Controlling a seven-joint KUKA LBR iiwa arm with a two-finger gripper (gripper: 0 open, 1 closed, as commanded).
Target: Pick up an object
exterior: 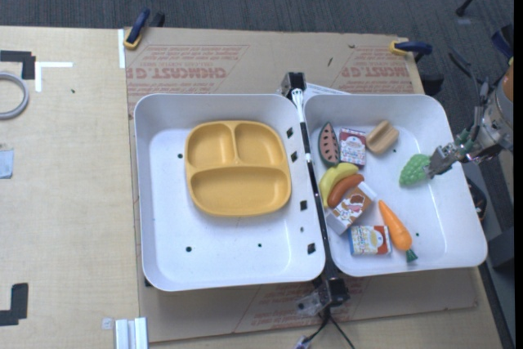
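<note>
My gripper (442, 160) reaches in over the right rim of the right bin (433, 114). Its tip meets the right end of a green bumpy toy (414, 170), perhaps grapes or lettuce, which is in the bin's right half. Whether the toy is gripped is not visible. The same bin also holds a watermelon slice (328, 145), a bread roll (382, 137), a banana (337, 176), a sausage (346, 189), an orange carrot (395, 228) and three small cartons (352, 147), (350, 209), (369, 240).
The left bin (163, 200) holds a yellow divided plate (239, 167). Both bins rest on cardboard (204, 65) held by blue-and-yellow clamps (137, 27) at the far corners. Cables and a connector (325, 302) lie at the bins' near joint.
</note>
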